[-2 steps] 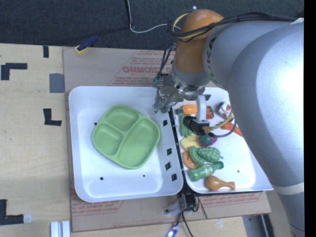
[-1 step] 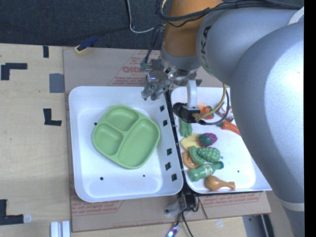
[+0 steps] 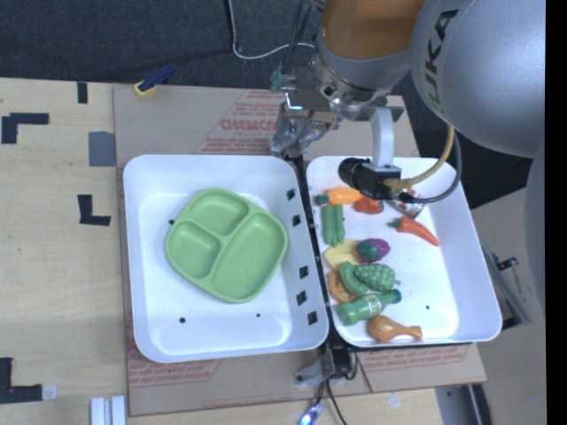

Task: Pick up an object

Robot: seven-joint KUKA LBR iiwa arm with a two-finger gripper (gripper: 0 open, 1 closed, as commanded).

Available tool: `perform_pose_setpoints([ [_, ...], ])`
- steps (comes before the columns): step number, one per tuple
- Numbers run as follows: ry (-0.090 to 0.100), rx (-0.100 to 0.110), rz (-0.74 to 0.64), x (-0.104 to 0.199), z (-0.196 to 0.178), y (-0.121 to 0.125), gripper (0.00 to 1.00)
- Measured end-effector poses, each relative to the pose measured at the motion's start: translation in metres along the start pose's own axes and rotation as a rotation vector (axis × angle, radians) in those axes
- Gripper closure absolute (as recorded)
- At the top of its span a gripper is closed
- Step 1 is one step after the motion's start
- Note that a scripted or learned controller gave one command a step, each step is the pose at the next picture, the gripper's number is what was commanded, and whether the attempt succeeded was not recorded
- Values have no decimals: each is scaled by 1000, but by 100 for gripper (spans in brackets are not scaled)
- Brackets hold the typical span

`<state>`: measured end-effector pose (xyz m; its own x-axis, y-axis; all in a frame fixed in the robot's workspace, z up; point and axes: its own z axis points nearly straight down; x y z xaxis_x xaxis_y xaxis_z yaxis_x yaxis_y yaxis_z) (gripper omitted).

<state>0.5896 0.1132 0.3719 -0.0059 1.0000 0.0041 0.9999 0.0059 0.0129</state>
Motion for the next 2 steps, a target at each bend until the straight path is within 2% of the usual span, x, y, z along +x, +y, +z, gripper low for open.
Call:
perform_pose_setpoints([
  [1,-8,27,9,-41,117,-25,100],
  [2,-4,-6,5,-61,-59,8,100],
])
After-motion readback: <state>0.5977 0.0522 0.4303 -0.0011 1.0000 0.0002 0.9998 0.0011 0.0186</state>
